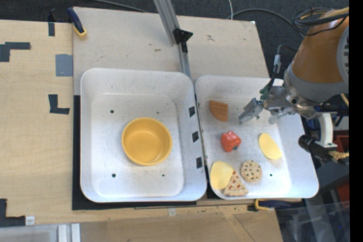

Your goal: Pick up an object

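The right bin point(295, 178) holds several toy foods: a brown bread slice point(219, 110), a red pepper point(229, 141), a yellow lemon-like piece point(270, 146), a cookie point(250, 170), a yellow chip point(221, 174) and a pizza slice point(236, 185). My gripper point(262, 111) hangs over the right bin's upper middle, to the right of the bread slice and above the yellow piece. Its fingers stand apart, open, with nothing between them.
A yellow bowl point(147, 140) sits in the left bin point(96, 88). A slanted metal pole point(164, 0) rises behind the bins, its foot at the divider. Cables run along the bench's back edge. The arm's orange wrist point(323, 48) looms at the right.
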Tool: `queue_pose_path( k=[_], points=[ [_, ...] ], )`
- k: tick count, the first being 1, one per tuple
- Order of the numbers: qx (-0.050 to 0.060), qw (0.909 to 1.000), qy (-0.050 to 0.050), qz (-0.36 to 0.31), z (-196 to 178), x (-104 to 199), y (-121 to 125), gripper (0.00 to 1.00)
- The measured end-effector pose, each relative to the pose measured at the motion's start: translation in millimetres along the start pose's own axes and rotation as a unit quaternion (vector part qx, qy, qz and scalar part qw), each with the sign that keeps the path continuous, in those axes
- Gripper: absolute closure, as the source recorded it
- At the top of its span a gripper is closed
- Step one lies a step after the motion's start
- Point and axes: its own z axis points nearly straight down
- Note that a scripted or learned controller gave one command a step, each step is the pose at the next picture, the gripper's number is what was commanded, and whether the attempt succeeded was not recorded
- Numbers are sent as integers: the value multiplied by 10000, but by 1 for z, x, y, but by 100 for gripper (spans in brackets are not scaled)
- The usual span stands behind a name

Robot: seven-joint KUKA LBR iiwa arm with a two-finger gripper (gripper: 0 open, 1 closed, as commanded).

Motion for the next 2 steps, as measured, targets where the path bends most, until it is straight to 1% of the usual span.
queue_pose_path(
  k=[1,2],
  points=[
    [-1,10000,0,1,0,0,0,0],
    [23,10000,-1,1,50,3,8,0]
  ],
)
